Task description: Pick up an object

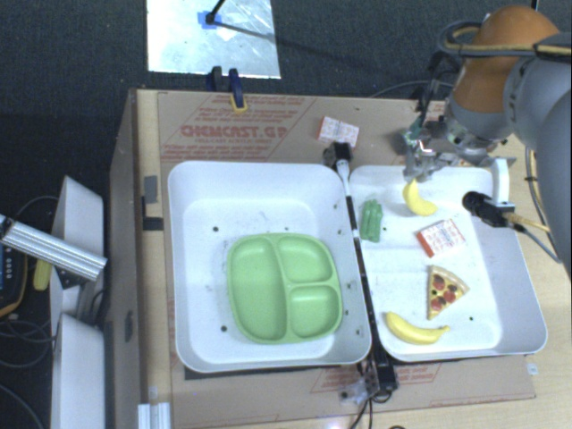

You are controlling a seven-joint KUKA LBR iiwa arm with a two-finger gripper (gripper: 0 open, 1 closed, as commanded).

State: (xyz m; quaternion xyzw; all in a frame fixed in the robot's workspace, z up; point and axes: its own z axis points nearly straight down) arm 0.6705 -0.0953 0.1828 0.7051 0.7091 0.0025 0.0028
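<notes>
The right bin (521,286) holds several small objects. A short yellow banana (417,200) lies near its far edge, and a green pickle-like piece (370,220) rests by the left wall. A red and white packet (440,237) sits mid-bin, with a pizza slice (443,290) in front of it. A longer yellow banana (416,329) lies near the front edge. My gripper (418,161) hangs at the far edge of the right bin, just above and behind the short banana. Nothing is visibly held.
The left bin (189,239) holds a green divided plate (286,286). A black divider with a clamp (340,158) runs between the bins. A black fitting with a cable (487,208) juts over the right bin's right side. A small card (338,130) lies on the cardboard behind.
</notes>
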